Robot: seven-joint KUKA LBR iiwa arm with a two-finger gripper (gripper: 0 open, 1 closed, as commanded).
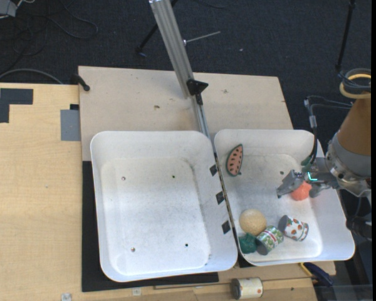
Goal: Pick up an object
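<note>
**Risk of a failed lift over the right bin**

End effector (299, 184) low in the right bin (263, 146), near its right wall; grey fingers spread to either side of a small orange-red object (301, 192); whether clenched on it or merely touching, impossible to tell, since the object lies half hidden beneath the wrist; no clear sight of it pinched between the pads.

Likely trouble, judged from here: a grip too shallow or off-centre, letting the rounded piece squirt out on the rise; a nudge toward the bin wall, leaving it wedged where fingers cannot straddle it; a finger scraping the bin floor and shifting the whole tray.

Further out, a cluster toward the near rim: red-and-white cup (294, 228), green striped can (270, 238), tan ball (253, 221), dark green piece (247, 242); well apart from the fingers, so little danger of a double catch; watermelon slice (235, 160) beside the divider, also clear. Left bin (113, 168) on the surface alongside; a dropped object could roll nowhere useful.
</note>
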